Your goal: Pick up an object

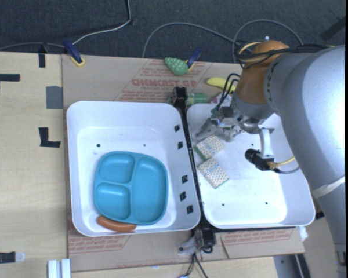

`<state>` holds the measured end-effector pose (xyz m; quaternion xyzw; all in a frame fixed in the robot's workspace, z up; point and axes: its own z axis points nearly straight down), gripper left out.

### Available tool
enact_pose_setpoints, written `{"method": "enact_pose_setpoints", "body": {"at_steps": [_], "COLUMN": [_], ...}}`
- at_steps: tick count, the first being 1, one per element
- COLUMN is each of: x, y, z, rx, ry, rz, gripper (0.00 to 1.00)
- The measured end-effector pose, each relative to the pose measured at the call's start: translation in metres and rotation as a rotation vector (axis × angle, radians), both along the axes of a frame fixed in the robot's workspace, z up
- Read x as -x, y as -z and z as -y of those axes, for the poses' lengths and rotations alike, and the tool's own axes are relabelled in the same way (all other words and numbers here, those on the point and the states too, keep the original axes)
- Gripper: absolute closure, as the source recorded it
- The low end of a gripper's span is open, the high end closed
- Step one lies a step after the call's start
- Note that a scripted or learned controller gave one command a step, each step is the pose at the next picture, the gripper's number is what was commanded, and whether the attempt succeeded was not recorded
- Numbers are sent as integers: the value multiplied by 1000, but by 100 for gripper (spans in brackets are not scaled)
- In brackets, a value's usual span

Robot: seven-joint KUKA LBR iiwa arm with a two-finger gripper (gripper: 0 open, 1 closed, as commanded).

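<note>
My hand (pixel 220 124) hangs low in the right bin (pixel 290 207), its grip too blurred to tell, poised so the two checkered packets (pixel 212 160) lying just below it are within reach for a pick.

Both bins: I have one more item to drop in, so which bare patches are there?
Left bin: bare strip along its far wall, beyond the blue plate; the orange sausage fills the near edge. Right bin: bare near half, below the patterned packets. Its far left corner is crowded by the gripper.
</note>
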<state>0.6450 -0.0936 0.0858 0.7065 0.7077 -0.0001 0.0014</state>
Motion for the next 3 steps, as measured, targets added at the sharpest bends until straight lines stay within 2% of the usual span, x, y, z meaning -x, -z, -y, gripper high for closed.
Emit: {"method": "enact_pose_setpoints", "body": {"at_steps": [1, 2, 3], "x": [-24, -24, -24], "y": [0, -9, -9], "z": [5, 6, 6], "rx": [-1, 1, 2], "ry": [-1, -2, -2], "rz": [0, 0, 0], "gripper": [0, 100, 0]}}
